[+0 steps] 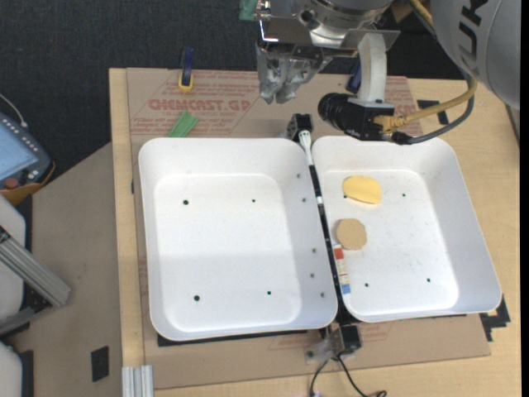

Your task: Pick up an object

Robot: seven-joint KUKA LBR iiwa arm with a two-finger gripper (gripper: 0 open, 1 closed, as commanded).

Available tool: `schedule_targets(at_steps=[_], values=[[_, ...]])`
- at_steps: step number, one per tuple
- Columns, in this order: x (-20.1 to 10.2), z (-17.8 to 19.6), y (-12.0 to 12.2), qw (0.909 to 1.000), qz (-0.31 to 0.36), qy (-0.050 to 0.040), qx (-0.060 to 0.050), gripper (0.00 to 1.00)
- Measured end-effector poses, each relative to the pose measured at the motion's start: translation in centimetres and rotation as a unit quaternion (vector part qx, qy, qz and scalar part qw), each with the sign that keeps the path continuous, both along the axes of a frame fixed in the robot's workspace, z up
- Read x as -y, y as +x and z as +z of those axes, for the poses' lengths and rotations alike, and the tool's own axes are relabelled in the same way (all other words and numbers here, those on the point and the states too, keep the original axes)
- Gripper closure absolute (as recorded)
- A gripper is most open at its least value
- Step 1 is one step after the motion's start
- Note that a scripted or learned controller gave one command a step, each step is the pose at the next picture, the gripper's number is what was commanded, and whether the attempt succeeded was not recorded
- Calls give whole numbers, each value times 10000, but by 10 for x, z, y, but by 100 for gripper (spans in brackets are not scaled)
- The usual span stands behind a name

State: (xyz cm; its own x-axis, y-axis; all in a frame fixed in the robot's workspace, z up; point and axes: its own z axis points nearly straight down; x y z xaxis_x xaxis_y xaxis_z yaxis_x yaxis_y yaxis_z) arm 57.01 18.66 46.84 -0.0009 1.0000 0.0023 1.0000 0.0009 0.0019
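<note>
The gripper (279, 85) hangs above the back edge of the bins, and I cannot tell what its hand is doing. The yellow piece (362, 190) and the brown disc (352, 234) lie flat in the right bin (463, 222), so it could slide off them. The yellow piece's long side runs left to right.

Two white bins (165, 246) on cardboard sheet (215, 98); blue clamp (187, 69), green tape (183, 124) top-left.

Red "CHEMCAST GP" on cardboard sheet (216, 103) behind bins; partial "UK" on grey arm (488, 23), top right.
</note>
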Motion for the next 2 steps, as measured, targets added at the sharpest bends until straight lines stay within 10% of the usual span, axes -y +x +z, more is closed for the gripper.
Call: schedule_targets(at_steps=[1,2], values=[[-18,14,-8,10000,12,-1,14,100],[-23,-161,-17,10000,-8,-40,-91,100]])
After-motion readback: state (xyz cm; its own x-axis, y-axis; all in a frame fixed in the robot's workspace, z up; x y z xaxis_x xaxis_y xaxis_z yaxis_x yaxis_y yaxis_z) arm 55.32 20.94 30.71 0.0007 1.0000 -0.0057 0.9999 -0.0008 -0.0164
